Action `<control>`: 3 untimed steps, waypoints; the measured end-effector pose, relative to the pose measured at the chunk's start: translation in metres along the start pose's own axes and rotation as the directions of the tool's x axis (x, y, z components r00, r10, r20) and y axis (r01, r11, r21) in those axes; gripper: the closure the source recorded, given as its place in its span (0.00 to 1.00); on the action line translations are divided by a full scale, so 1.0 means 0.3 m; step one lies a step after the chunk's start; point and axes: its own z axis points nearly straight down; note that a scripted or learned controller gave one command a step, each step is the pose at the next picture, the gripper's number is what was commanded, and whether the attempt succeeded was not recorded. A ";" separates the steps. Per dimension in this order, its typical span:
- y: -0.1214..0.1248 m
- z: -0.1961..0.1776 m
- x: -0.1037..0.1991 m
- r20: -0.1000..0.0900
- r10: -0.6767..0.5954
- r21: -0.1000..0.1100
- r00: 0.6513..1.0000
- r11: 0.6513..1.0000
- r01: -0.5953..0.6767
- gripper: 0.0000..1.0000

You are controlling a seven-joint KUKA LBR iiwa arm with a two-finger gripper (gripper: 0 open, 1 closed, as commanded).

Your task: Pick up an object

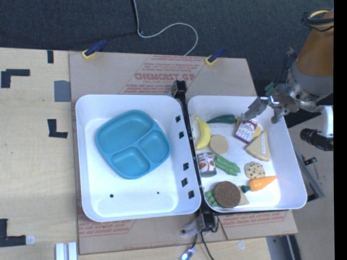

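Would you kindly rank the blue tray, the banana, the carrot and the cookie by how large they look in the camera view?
1. blue tray, by far the largest
2. banana
3. carrot
4. cookie

The carrot and cookie look close; the carrot is longer, the cookie rounder.

Red "CHEMCAST GP" on cardboard sheet (162, 72)

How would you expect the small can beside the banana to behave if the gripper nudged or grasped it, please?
The can looks to be lying on its side, so a nudge would probably roll it toward the banana or green pod. Its curved wall may slip between fingers; likely rigid.
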 end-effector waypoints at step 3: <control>-0.219 -0.171 0.388 -0.003 -0.004 0.008 1.000 1.000 0.004 1.00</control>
